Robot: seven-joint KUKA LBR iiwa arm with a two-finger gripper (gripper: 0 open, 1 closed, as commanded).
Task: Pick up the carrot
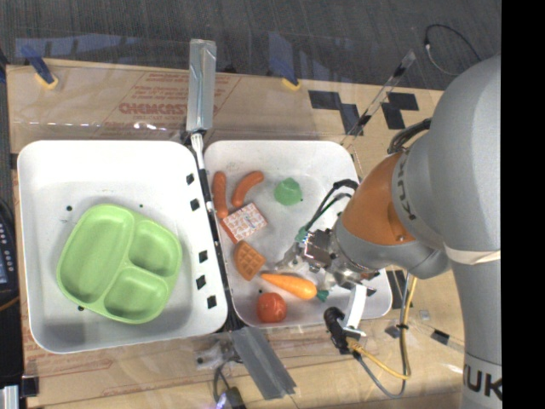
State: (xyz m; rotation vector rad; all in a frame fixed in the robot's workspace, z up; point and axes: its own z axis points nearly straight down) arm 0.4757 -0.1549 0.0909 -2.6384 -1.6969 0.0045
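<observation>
Jaws (308,254) state unclear, poised just above the carrot (289,286); best lowered squarely across its orange middle, away from the tomato (272,307).

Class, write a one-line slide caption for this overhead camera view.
Grey arm's hand hovers at the carrot in the right bin; green divided plate sits in the left bin.

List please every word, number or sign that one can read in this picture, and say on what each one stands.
"KU": large dark letters on the grey arm, cut off at the picture's edge.
Red printing on the cardboard sheet behind the bins: a line of capitals, too blurred to read with certainty.
Small pattern on the red and white box in the right bin: too small to read.
Nothing else carries readable text.
</observation>
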